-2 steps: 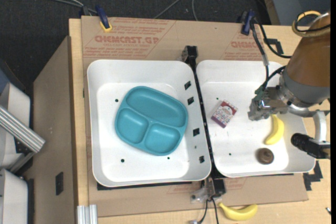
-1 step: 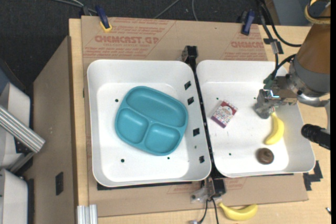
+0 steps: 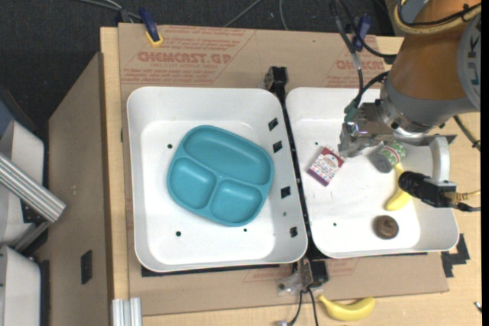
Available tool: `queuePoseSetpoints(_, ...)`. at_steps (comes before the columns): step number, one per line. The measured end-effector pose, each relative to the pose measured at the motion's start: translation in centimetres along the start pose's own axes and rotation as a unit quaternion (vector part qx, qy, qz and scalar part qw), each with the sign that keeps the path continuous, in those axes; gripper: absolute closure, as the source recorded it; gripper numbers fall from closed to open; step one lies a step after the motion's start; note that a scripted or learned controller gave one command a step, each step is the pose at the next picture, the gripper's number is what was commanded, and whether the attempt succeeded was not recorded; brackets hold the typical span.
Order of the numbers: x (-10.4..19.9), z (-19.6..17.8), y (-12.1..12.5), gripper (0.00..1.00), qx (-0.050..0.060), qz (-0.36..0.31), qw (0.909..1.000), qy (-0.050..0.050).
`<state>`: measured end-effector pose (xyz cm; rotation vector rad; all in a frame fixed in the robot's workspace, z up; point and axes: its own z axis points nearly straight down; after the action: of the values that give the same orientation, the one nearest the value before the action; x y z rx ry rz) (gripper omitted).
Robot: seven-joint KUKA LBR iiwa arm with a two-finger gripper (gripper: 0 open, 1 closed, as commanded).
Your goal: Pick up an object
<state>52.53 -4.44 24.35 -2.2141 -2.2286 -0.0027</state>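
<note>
Two bins: the left bin (image 3: 145,187) contains a teal tray (image 3: 220,175). In the right bin (image 3: 328,237), gripper (image 3: 354,140) poised just beside packet (image 3: 325,166); banana (image 3: 397,198) and brown disc (image 3: 385,226) nearby.

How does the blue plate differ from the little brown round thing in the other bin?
The blue plate is large, teal and divided into three compartments; the brown round thing is small, dark and plain. The plate lies in the left bin, the brown thing in the right bin, near its front edge. Both lie flat on a white bin floor, apart from the gripper.
</note>
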Motion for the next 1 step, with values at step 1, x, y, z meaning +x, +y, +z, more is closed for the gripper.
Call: queuePoseSetpoints(1,5.18,-0.46,1.74,1.0,0.0,0.0,1.0,0.0)
